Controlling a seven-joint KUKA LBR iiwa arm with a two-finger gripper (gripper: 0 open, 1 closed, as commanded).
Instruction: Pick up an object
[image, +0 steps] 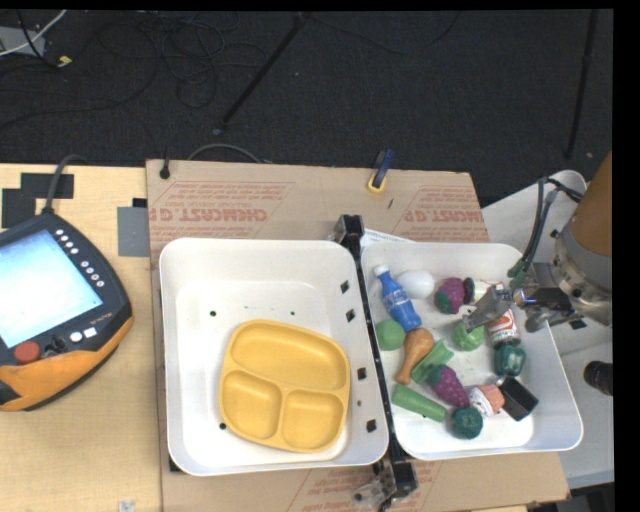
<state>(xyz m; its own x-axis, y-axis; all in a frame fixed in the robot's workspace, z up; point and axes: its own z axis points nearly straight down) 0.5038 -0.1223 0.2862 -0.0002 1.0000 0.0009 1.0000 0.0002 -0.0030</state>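
Observation:
The right bin holds several small objects: a blue bottle, a white egg shape, purple grapes, an orange carrot, a green cucumber, a black block and a dark green pepper. My gripper hangs over the right part of this bin, open. One grey finger is beside a green piece. A red and white can lies just below the gap between the fingers. I see nothing held.
A yellow divided plate lies in the left bin. A teach pendant rests on the bench at far left. A blue and yellow clamp sits on the cardboard behind the bins.

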